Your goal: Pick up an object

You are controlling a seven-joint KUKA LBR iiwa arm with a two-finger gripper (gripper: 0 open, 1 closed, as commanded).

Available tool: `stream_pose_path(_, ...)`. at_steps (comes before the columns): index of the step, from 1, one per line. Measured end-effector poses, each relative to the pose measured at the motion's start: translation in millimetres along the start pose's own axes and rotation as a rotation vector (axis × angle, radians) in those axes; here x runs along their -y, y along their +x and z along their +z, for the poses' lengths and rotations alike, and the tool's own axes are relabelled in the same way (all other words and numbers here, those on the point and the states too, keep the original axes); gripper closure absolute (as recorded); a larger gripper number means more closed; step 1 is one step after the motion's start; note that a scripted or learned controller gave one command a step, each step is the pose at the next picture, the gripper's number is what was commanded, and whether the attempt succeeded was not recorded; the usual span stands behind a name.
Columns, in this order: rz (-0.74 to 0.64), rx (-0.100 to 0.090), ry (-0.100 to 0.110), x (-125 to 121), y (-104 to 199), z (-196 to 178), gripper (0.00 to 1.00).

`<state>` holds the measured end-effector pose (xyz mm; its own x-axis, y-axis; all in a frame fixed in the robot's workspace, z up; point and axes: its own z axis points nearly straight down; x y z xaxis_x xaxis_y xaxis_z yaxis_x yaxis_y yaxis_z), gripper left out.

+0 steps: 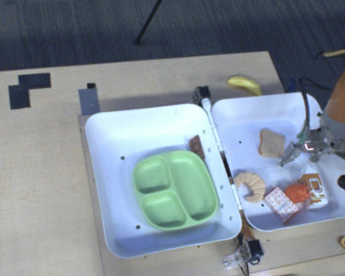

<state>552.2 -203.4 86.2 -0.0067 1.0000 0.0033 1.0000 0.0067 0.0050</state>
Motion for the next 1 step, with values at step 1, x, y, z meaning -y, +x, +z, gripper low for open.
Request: stream_pose_path(1, 0.000, 0.004, -0.006, -1.8, -0.9, -11.7, 1.00)
